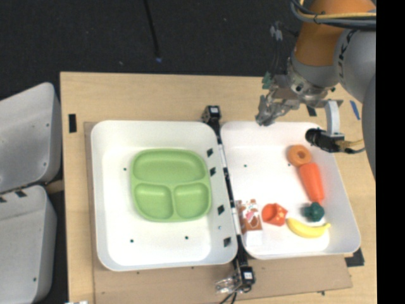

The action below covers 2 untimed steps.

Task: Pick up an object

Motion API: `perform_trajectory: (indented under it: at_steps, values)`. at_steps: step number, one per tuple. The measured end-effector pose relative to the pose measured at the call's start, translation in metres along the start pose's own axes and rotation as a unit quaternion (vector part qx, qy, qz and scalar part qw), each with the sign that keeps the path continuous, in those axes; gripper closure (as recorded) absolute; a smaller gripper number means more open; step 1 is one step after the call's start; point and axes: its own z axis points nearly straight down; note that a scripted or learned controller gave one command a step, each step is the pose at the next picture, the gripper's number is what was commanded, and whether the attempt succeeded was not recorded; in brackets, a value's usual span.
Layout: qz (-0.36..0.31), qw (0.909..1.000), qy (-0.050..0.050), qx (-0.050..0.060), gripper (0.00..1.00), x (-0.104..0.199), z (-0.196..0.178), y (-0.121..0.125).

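Two white bins sat side by side. Gripper (271,114) hung at twelve o'clock of the right bin (266,170), its grip impossible to judge. Carrot (311,180), banana (307,228) and red piece (274,214) lay toward four o'clock. Green tray (170,183) occupied the left bin (111,233).

You have a wooden bench (145,97) on a dark floor (76,24), with a thin black cable (150,24) running across the floor beyond its far edge. Two white bins sit on the bench, touching side by side: the left bin (104,170) and the right bin (259,151). A green three-part plate (169,183) lies flat at the middle of the left bin. Black clips (223,189) line the seam between the bins, with a black fitting (211,113) at its far end. Off the bench's left edge you see two white panels (25,138).
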Motion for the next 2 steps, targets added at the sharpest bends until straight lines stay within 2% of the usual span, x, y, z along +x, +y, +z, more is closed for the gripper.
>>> perform_trajectory:
  at_steps: [2]
  values:
    - [-0.001,1.0,0.001,0.001,1.0,0.103,-0.01,-0.005]
